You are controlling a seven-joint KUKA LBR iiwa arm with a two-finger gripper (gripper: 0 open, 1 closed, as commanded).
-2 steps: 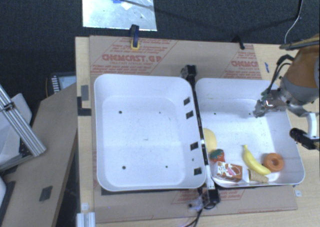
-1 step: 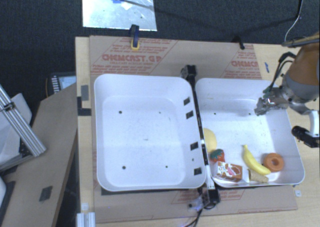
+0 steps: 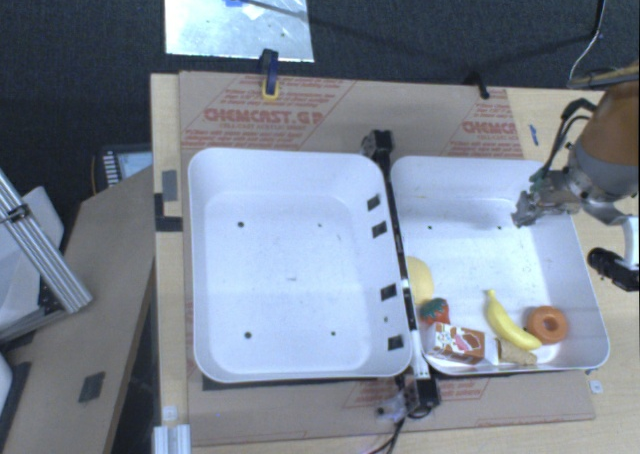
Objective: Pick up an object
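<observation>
Cardboard-brown surface (image 3: 300, 117), printed in red lettering, carries two shallow white bins side by side; all positions below are given relative to the right bin (image 3: 470, 252). Left bin (image 3: 285, 262) lies touching the right bin's left wall along a black clipped seam. Grey arm with an orange band (image 3: 612, 137) enters over the right bin's upper right corner. Its tool (image 3: 528, 210) hangs over the right bin's upper right part, above bare white floor, well apart from the objects; whether it is open or closed cannot be told at this size, and nothing shows between its tips. Yellow banana (image 3: 505, 322) lies on the right bin's floor near the front wall, tilted, right of centre. Red-and-white packet (image 3: 458, 344) lies against the front wall, left of the banana. Pale yellow rounded fruit (image 3: 420, 278) rests against the left wall. Orange ring-shaped object (image 3: 547, 324) sits just right of the banana. Small red object (image 3: 434, 311) sits between the fruit and the packet.
</observation>
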